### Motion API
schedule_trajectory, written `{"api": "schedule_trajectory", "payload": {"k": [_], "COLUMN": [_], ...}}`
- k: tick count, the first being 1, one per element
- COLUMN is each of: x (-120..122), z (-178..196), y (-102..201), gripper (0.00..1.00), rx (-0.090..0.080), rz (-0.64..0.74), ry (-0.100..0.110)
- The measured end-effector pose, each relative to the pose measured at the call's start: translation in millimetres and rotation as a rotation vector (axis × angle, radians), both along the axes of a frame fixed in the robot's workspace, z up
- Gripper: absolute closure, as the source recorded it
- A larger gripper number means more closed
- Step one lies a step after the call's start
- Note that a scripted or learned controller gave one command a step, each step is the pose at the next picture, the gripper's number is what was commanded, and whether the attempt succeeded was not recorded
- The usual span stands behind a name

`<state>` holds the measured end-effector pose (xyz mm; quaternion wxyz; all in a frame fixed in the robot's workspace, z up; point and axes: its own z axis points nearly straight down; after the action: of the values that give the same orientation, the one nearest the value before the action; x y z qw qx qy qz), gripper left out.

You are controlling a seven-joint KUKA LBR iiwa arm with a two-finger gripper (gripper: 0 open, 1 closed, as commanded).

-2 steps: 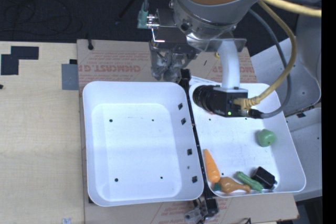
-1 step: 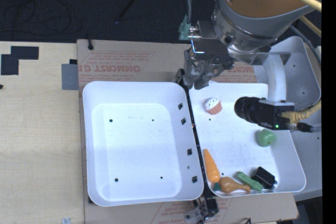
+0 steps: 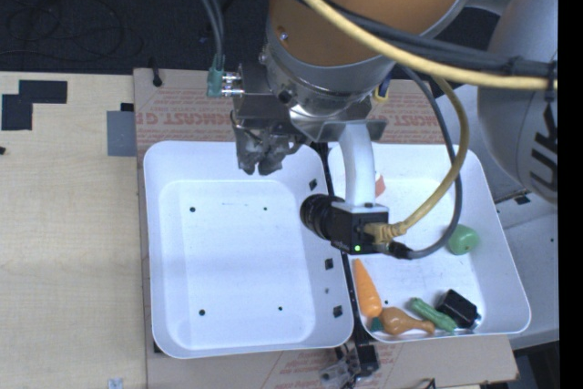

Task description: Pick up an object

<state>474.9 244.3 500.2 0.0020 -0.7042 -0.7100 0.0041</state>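
Observation:
My gripper (image 3: 260, 158) hangs over the far edge of the left bin (image 3: 164, 196), dark and seen from above; nothing shows beneath it. The objects lie in the right bin (image 3: 496, 287). An orange carrot (image 3: 367, 287) lies by the divider near the front. Beside it are a tan pear-shaped toy (image 3: 401, 321), a green piece (image 3: 433, 314) and a black block (image 3: 458, 307). A green ball (image 3: 463, 239) rests toward the right wall. A small red bit (image 3: 380, 187) peeks out next to the white bracket.
The arm's orange and grey body (image 3: 373, 5) covers the top middle and hides the far part of the right bin. A black unit with a green light (image 3: 351, 228) on a white bracket hangs over the divider, trailing a yellow cable (image 3: 437, 196).

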Motion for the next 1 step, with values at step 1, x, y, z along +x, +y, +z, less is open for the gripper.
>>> {"api": "schedule_trajectory", "payload": {"k": [1], "x": [45.8], "z": [-93.5], "y": [-2.4], "gripper": [1.00], "rx": [-0.003], "rz": [-0.010], "ry": [0.001]}}
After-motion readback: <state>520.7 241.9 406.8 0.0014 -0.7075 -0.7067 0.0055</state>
